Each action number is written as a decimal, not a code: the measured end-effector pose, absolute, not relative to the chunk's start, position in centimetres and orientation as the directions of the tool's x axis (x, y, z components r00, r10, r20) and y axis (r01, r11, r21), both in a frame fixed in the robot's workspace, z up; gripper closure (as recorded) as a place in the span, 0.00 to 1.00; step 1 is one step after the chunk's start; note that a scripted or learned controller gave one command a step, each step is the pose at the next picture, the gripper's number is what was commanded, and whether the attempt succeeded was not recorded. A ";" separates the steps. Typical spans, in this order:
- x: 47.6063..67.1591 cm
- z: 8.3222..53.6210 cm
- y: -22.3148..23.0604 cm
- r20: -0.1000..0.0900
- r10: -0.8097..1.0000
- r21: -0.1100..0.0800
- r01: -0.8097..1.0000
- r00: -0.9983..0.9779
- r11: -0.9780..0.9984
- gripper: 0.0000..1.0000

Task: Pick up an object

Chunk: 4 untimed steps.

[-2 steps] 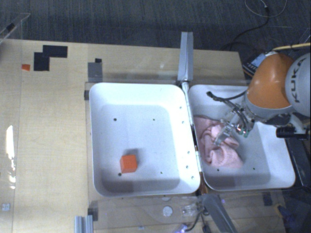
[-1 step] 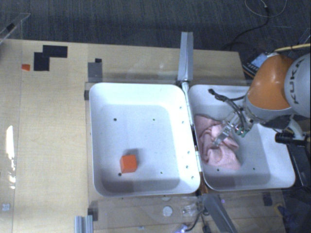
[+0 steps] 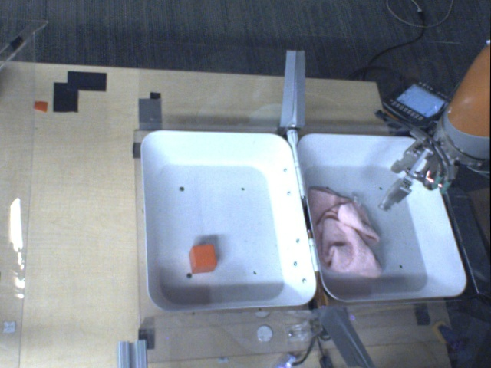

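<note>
One crumpled pink cloth [image 3: 347,240] lies against the left wall of the right bin [image 3: 441,286]. The gripper [image 3: 399,182] hovers just right of it, fingers apart, holding nothing. An orange block [image 3: 203,258] sits in the left bin [image 3: 153,228].

Two white bins [image 3: 153,205] sit on the desk [image 3: 77,244], holding one orange block [image 3: 203,258] and one pink cloth [image 3: 347,240].

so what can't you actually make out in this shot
- Hand, camera view: too small and blurred to tell its finger spacing.
- Pink cloth: its own folds hide anything beneath it.
- Arm: cut off by the right edge.
- Orange block: its far faces are hidden by the block itself.
</note>
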<state>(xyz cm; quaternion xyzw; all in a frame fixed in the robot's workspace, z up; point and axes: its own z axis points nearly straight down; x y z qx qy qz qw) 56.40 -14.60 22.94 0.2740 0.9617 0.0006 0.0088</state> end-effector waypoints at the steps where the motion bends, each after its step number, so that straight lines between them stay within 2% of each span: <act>1: 61.1 31.8 -11.7 -0.018 0.595 0.010 0.595 -0.803 0.803 0.00; 2: 56.9 23.3 -13.6 -0.007 0.519 0.003 0.519 -0.855 0.855 0.00; 3: 58.7 9.9 -13.3 -0.014 0.484 0.006 0.484 -0.875 0.875 0.00; 4: 58.9 9.4 -9.2 -0.020 0.501 0.009 0.500 -0.865 0.866 0.00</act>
